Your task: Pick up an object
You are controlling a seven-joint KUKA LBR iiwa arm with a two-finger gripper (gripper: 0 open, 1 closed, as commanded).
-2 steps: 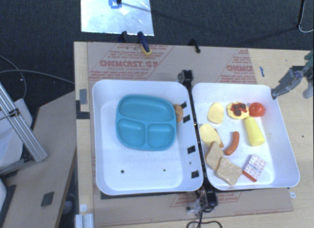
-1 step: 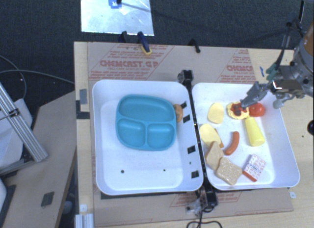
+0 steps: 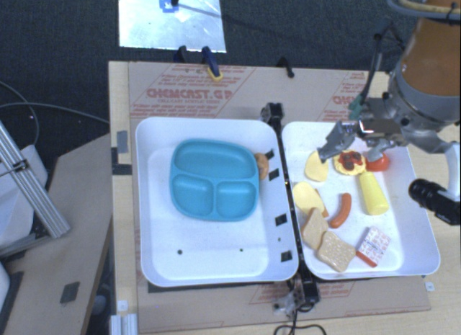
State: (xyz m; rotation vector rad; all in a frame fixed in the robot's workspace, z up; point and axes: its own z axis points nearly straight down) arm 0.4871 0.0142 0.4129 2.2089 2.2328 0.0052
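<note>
In the right bin (image 3: 421,254), plastic toy foods lie scattered: a small round pizza (image 3: 350,162) with red and dark toppings, a glossy yellow cylinder (image 3: 373,193), an orange sausage (image 3: 341,210), pale yellow wedges (image 3: 315,168), and speckled toast slices (image 3: 336,251). The gripper (image 3: 346,137) hangs just above the pizza; whether it is clenched I cannot tell. The left bin (image 3: 155,254) holds a smooth blue compartment tray (image 3: 214,179).

Dark carpeted floor (image 3: 57,31) surrounds the tan counter (image 3: 238,85). A shiny metal sheet (image 3: 171,11) lies beyond it; aluminium framing (image 3: 29,189) stands at left.
</note>
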